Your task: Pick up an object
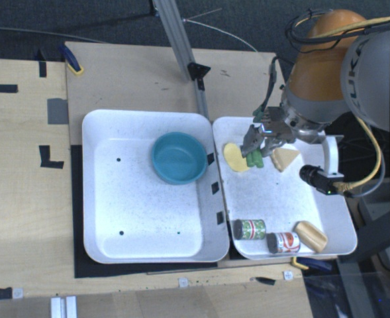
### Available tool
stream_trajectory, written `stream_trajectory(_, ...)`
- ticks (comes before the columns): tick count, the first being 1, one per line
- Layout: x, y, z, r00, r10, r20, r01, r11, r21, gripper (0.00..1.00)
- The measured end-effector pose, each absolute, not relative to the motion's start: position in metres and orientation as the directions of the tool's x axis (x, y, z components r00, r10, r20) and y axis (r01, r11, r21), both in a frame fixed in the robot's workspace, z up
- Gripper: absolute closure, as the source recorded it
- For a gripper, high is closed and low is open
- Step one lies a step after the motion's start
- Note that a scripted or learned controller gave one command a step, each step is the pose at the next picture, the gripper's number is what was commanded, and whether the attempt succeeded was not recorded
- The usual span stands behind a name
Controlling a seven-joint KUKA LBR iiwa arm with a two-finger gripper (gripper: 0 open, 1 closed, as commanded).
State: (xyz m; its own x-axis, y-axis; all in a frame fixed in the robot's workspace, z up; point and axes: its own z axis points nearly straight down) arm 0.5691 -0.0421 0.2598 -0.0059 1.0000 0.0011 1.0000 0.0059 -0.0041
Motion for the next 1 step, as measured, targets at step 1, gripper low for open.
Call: stream_trajectory(1, 0.5538, 0.013, 0.2432, -0.006, 1.0, 0.001, 1.0, 0.006, -0.005, 1.0)
